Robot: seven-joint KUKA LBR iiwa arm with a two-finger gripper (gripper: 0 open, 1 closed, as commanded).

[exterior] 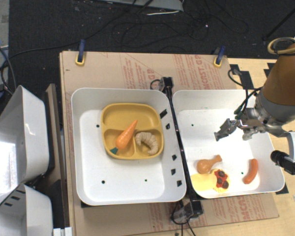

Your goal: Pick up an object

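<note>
My gripper hangs over the middle of the right bin, its two dark fingers spread apart and nothing between them. In front of it on the bin floor lie a tan toy drumstick, a yellow flat piece with red and dark toppings and an orange-red sausage. All three lie apart from the gripper. In the left bin a yellow divided plate holds an orange carrot and a pale curled shrimp.
A black divider strip runs between the two bins. The arm's orange band and grey wrist overhang the right bin's right side. Clamps hold the cardboard base at the back. A white container stands off the bench to the left.
</note>
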